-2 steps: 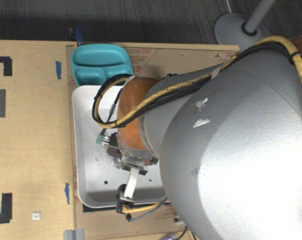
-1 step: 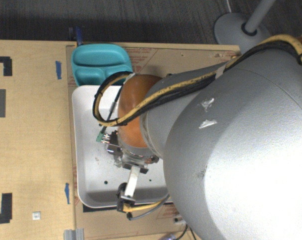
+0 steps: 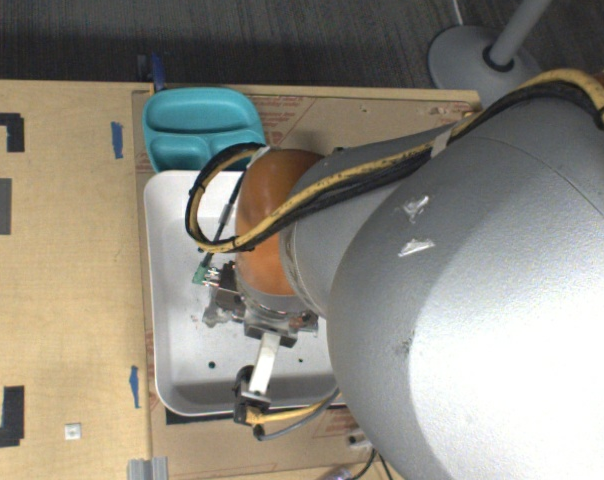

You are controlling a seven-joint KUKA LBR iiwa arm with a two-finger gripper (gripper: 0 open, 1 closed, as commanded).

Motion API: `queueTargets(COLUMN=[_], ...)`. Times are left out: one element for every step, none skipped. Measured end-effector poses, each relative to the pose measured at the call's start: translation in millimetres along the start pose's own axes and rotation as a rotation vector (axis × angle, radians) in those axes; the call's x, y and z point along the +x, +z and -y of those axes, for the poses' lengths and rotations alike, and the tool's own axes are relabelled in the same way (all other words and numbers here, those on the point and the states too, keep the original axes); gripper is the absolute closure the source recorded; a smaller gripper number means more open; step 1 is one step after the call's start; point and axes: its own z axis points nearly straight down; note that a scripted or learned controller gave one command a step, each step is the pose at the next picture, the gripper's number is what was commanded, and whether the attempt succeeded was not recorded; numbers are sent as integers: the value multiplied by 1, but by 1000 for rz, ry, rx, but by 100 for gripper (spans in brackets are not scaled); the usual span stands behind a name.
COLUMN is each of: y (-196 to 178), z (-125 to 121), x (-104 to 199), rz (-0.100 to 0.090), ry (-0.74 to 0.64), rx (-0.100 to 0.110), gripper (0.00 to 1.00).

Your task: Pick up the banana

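One arm hangs over the white bin, teal tray at 12 o'clock; I cannot tell the claw's opening, so it should centre on the banana before closing.

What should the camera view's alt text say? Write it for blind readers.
A grey arm with an orange band reaches from the right over a white bin, covering much of it. A teal tray lies at the bin's far edge.

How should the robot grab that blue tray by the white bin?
Grip the blue tray by the raised rim on its left edge, coming down from above. It looks wide and shallow, likely too broad to span, but the rim looks thin enough to pinch. The arm crowds its other side.
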Motion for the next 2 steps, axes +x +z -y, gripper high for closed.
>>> queueTargets(y=[-11, 36], z=[-2, 0], x=[-9, -5], rz=[2, 2], ry=[-223, 213], rx=[-3, -1], gripper=[0, 0])
